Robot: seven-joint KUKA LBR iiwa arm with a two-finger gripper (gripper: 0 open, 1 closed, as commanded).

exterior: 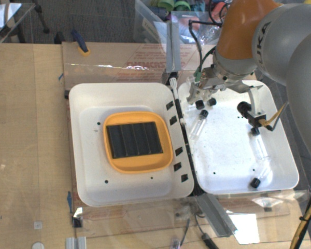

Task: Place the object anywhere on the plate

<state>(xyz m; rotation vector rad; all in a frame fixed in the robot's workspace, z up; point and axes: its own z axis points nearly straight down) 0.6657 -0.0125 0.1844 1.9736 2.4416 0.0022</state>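
The hand (205, 98) is seen low over the upper left corner of the right bin (233, 154), right of centre in the frame. Whether it is spread or pressed together cannot be told, and nothing can be made out in its grip. The object to be moved is judged to be the clear tube (198, 126) with a black cap, lying flat on the bin floor just below the hand and close to the wall shared with the left bin (88, 183). The orange plate (114, 162) is set in the middle of the left bin, well apart from the tube, with a dark slatted pad (133, 140) lying on it.

Several failures may be expected. The tube looks round and smooth, so it could be rolled aside or squeezed out when pinched. So near the wall, it could be missed, or the wall struck. If carried low, it might be caught on the walls between the bins. A second tube (263, 162) at the lower right could be taken instead. On release, the tube could roll off the pad and over the plate's rim.
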